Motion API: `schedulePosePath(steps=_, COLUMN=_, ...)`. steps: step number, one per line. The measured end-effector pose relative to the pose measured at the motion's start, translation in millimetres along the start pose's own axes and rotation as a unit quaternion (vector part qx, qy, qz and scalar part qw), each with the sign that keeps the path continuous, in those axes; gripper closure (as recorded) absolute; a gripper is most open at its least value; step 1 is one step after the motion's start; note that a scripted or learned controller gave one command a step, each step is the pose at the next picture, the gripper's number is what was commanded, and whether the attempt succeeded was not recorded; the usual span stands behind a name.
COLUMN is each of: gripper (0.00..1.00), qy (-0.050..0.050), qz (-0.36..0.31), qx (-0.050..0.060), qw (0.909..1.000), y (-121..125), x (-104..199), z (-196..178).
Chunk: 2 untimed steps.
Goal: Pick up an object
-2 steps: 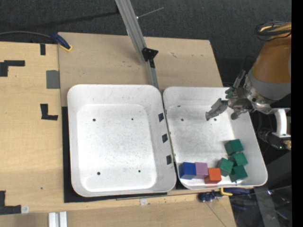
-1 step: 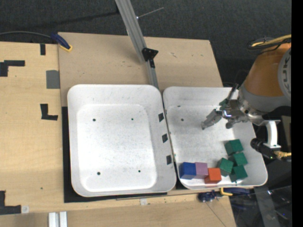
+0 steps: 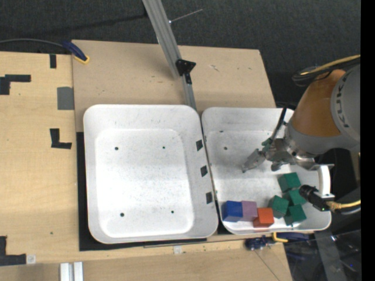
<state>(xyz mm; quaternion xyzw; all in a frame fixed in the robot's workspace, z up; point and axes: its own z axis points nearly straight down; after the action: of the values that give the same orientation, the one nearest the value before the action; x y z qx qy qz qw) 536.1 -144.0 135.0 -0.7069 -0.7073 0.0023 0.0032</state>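
Blocks (image 3: 265, 211) cluster right bin (image 3: 234, 122) corner, tool (image 3: 261, 160) near.

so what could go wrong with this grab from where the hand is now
1. The hand hangs over bare floor of the right bin, apart from the blocks, so closing here would likely catch nothing.
2. The blue block, purple block, orange block and green blocks crowd the near corner against the wall; the fingers may not fit between them, or may nudge neighbours.
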Motion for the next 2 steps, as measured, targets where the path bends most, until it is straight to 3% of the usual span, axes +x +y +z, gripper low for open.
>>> schedulePosePath(steps=1, gripper=1.00, qy=0.000, qz=-0.001, qx=-0.002, qw=1.0000, y=2, x=1, z=-13)
schedulePosePath(steps=2, gripper=1.00, qy=-0.001, qz=0.000, qx=-0.006, qw=1.0000, y=-8, x=0, z=-64)
